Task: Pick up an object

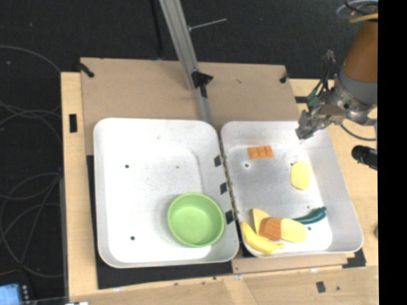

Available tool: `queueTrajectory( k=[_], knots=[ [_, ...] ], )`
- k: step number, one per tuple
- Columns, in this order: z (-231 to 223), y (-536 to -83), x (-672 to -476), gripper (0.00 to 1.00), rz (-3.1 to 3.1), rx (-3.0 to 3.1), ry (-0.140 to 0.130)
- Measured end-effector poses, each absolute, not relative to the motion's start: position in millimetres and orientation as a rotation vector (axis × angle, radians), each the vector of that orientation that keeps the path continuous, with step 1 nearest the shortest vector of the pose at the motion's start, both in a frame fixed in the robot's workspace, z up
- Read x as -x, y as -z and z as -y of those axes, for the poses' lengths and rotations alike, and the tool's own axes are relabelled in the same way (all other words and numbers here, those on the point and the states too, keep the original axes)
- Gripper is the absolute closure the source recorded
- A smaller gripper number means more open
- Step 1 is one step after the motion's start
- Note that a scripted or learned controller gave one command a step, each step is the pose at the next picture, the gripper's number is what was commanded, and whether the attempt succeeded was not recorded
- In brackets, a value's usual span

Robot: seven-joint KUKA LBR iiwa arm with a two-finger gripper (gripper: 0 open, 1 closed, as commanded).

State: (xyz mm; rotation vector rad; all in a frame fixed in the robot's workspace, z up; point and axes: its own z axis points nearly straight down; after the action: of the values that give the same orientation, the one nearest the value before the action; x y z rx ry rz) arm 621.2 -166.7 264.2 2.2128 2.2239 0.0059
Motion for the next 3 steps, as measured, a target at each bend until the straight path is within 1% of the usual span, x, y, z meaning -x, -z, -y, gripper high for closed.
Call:
queueTrajectory(
  k=[1, 2, 3],
  knots=[
    [108.2, -262.5, -602.2, 1.00, -2.227, -2.214, -0.002],
    [66.5, -252.4, -579.5, 1.00, -2.226, -2.217, 0.002],
    [26.4, -246.7, -560.8, 1.00, -2.227, -2.216, 0.001]
  ],
)
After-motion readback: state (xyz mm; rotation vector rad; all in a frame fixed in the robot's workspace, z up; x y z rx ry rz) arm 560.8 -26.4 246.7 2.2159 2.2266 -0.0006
